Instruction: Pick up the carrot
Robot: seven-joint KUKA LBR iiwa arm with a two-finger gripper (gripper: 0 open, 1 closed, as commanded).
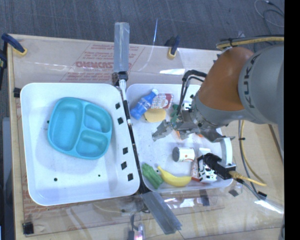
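My gripper (171,128) hangs low over the middle of the right bin (140,149), just below a yellow lemon (155,115). A thin orange sliver (206,134) peeks out from under the wrist on the gripper's right side; it may be the carrot, but most of it is hidden by the arm. I see nothing clearly held.
The right bin also holds a blue bottle (144,104), a red-and-white pouch (162,101), a small white can (183,154), a banana (174,178), a green vegetable (151,174) and a red-and-white carton (197,172). A blue divided plate (80,128) lies in the left bin (40,184).
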